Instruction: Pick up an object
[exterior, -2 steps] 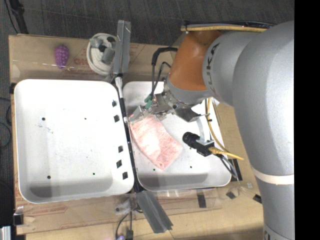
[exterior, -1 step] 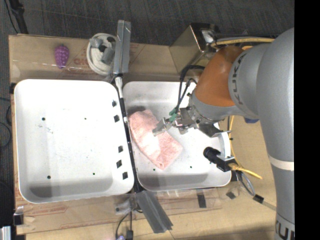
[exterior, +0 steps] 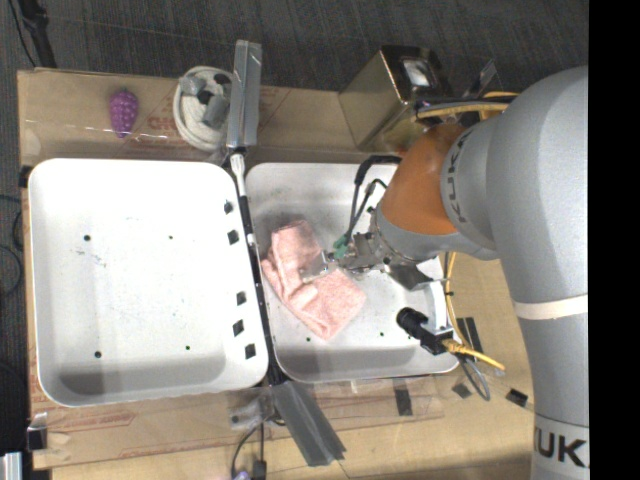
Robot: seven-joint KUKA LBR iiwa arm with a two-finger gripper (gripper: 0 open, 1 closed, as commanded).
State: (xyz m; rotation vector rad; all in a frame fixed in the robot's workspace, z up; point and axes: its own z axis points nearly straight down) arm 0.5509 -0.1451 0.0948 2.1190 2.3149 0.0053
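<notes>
One fixed overhead camera, slanted down on two shallow white plastic bins (exterior: 130, 278) side by side; grey arm with orange band (exterior: 480, 188) enters from right, close-ish framing.

The big grey arm (exterior: 530, 218) has letters on it. At the bottom right of the frame you can read "UK" in dark letters. Near the orange band (exterior: 420, 193), in the middle right, dark letters run sideways and look like "KU".
</notes>
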